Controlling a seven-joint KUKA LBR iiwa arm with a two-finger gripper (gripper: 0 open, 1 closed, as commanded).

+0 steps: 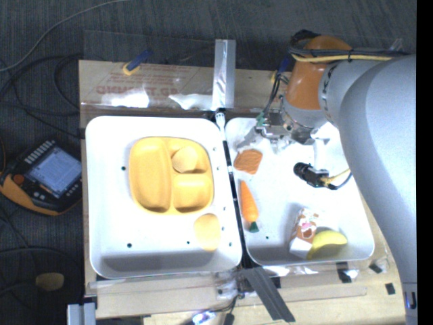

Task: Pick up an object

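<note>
In the right bin [352, 212] lie an orange bun-like piece [248, 161], a carrot [249, 205], a white and red packet [306, 225] and a yellow banana-like piece [329, 242]. My gripper [272, 130] hangs over the bin's far left corner, just right of and above the orange piece. Nothing is visibly held in it. The orange band [304, 87] sits above the wrist.
The left bin [108, 202] holds a yellow divided tray [169, 175] with a round pale piece [185, 159] in it, and a pale yellow piece [208, 227] beside the tray. A black connector with a cable [310, 173] hangs over the right bin's middle. The grey arm [385, 147] covers the right side.
</note>
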